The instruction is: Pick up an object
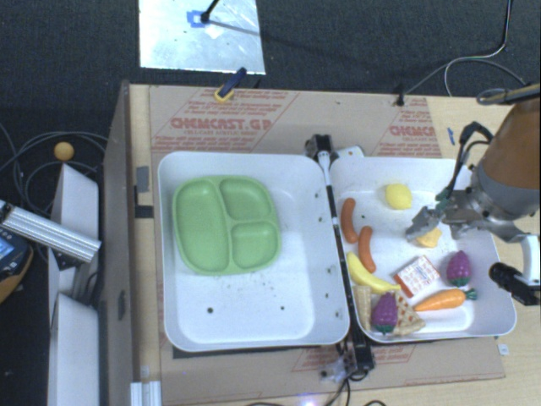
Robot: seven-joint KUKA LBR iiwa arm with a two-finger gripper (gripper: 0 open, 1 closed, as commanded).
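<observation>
Around the gripper, whose fingers' state I cannot tell, the right bin holds two sausages, two purple fruits, one lemon, one banana, one carrot and one carton, while the left bin holds one green tray.

Left white bin as landmark: green divided plate inside it, toward far-left part. Shiny metal sheet well beyond bin on dark floor. Orange ball left of bin, aluminium rail nearer, below ball
</observation>
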